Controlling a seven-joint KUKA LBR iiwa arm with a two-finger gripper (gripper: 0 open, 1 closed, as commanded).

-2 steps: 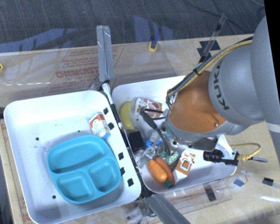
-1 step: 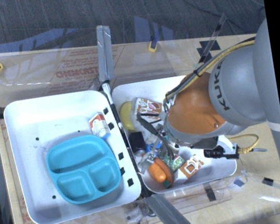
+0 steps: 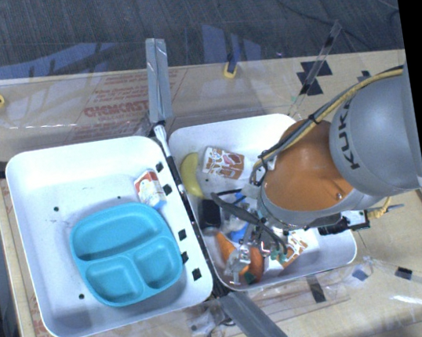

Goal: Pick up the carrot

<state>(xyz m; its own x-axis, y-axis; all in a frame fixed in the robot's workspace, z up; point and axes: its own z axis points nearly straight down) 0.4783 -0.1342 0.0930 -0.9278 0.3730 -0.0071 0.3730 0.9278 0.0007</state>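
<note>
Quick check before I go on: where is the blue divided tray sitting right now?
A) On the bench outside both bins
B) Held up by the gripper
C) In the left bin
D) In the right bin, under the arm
C: the blue divided tray lies flat on the floor of the left bin, while the arm reaches over the right bin.
</note>
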